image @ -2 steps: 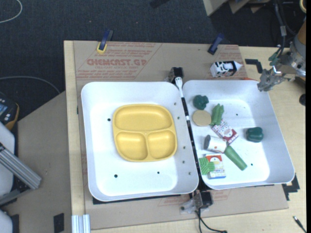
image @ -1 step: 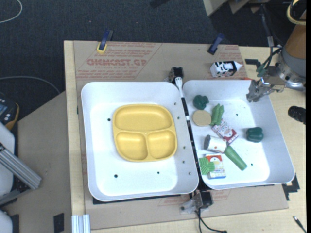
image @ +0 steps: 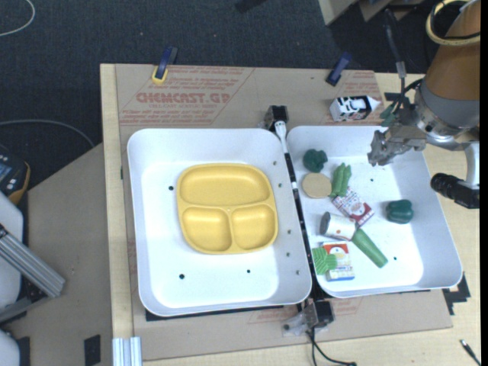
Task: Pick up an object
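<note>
My gripper (image: 381,152) hangs over the upper part of the right bin (image: 427,261), toward the upper right of the frame; whether my jaws stand apart or together I cannot tell, and nothing is visible between them. The objects lie below and to the left of me. Nearest, to my left: a dark green lump (image: 314,159), a tan disc (image: 315,185) and a green pod (image: 341,180) whose long axis runs nearly up-and-down the frame. Below me and slightly right, alone on bare white floor, sits a dark green round piece (image: 399,210), in my judgement the least crowded target. Lower centre: a red-and-white packet (image: 353,207), a green cucumber-like stick (image: 369,248) lying diagonally from upper left to lower right, and a green-and-red carton (image: 334,261); these lie close together, some touching. The bin floor is smooth and shallow. The left bin (image: 152,265) holds a yellow divided tray (image: 226,207), well apart from my reach.
</note>
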Controlling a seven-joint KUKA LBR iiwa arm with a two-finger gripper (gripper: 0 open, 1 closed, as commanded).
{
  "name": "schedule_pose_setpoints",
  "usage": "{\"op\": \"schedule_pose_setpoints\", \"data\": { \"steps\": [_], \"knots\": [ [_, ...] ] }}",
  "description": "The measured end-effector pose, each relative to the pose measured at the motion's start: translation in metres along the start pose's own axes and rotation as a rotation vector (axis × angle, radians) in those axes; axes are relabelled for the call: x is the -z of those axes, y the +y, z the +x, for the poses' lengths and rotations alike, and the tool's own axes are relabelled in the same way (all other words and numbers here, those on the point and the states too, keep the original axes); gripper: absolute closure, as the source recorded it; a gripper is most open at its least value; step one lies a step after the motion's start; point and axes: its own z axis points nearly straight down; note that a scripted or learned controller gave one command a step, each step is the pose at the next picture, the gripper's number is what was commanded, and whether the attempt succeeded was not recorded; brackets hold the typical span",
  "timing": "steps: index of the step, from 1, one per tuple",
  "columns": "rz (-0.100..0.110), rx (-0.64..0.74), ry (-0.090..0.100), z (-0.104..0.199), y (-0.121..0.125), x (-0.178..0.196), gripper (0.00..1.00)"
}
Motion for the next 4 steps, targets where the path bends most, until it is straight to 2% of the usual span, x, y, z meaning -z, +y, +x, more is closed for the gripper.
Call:
{"op": "schedule_pose_setpoints", "data": {
  "steps": [1,2,3,4],
  "knots": [
    [0.002,0.000,0.000,0.050,-0.017,-0.011,1.00],
    [0.001,-0.001,0.000,0.087,-0.046,-0.001,1.00],
    [0.002,-0.006,-0.002,0.083,-0.048,-0.017,1.00],
    [-0.005,-0.006,-0.004,0.068,-0.047,-0.007,1.00]
  ]
}}
